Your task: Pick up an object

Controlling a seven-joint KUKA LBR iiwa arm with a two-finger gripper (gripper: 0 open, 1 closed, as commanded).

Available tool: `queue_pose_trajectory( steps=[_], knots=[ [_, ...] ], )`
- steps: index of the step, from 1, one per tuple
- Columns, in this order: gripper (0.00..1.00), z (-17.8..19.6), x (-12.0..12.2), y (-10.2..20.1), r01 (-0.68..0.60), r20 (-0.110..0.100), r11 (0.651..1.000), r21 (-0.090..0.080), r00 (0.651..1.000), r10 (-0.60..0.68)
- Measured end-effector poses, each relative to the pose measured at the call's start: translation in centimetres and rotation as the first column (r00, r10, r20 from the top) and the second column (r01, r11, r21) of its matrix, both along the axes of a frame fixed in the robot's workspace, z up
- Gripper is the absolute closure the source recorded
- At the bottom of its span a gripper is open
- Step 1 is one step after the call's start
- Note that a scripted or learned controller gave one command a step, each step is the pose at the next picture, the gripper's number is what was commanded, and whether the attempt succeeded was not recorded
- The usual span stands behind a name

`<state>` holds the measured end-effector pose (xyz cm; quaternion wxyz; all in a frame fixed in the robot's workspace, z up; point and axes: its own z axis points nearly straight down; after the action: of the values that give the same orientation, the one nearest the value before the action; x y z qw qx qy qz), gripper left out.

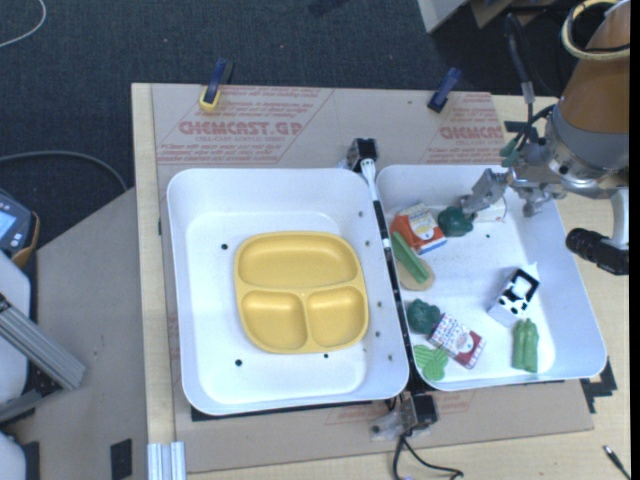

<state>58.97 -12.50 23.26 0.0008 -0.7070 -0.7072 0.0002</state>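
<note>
Now we judge ourselves at the approach or first-closing step. Our gripper (pixel 478 200) sits low in the right bin (pixel 565 268), near its far wall, with a dark green rounded toy (pixel 455 221) at the tip of the fingers. Whether the fingers are closed on that toy or merely touching it, we cannot tell from this slanted view, so we claim no hold.

Other candidates lie in the same bin: an orange-and-white carton (pixel 419 229) just beside the green toy, a long green vegetable (pixel 410 261) near the bin's left wall, a black-and-white block (pixel 515 295) toward the middle, a green piece (pixel 525 345) near the front, and a red-and-white packet (pixel 458 339) with leafy green pieces beside it. The left bin (pixel 200 268) carries a yellow divided plate (pixel 301 290).

Next, we judge, the move calls for a firm squeeze on the green toy, then a straight lift clear of the carton.
</note>
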Motion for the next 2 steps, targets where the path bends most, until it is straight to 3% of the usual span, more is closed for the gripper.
queue_pose_trajectory(
  steps=[2],
  knots=[
    [0.00,-11.0,-0.8,-0.6,0.001,-0.007,1.000,0.001,1.000,-0.001]
  ],
)
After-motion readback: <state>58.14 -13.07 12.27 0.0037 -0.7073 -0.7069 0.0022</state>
